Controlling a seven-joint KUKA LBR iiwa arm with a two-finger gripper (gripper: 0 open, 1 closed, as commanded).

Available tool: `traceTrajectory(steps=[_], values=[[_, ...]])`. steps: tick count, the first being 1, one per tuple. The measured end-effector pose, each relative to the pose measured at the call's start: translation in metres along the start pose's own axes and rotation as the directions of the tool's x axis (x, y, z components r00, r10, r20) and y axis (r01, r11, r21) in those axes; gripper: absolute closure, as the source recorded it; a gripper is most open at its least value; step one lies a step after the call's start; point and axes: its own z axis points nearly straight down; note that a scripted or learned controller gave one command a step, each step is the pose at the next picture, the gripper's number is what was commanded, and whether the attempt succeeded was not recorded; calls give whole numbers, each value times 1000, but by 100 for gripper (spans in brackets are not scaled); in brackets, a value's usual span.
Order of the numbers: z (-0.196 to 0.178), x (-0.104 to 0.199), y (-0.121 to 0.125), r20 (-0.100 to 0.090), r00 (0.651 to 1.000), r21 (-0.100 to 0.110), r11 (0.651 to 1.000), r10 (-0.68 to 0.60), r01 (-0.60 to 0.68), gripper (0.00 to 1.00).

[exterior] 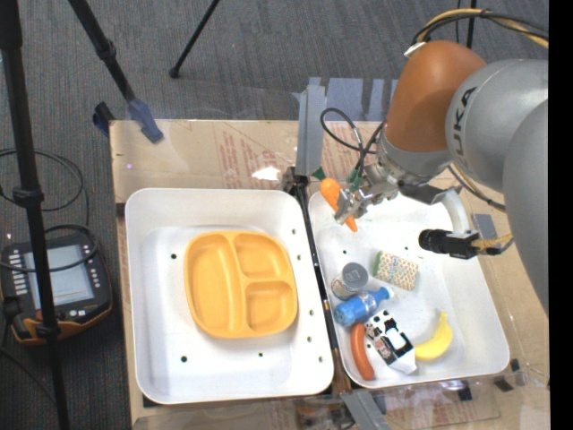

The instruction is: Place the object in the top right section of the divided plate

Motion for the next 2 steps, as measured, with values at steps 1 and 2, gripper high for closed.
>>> traceTrajectory(steps=[1,2], values=[[1,73,-52,-1,995,3,995,-101,101,100],[1,123,-81,-2,974,4,974,-228,228,100]])
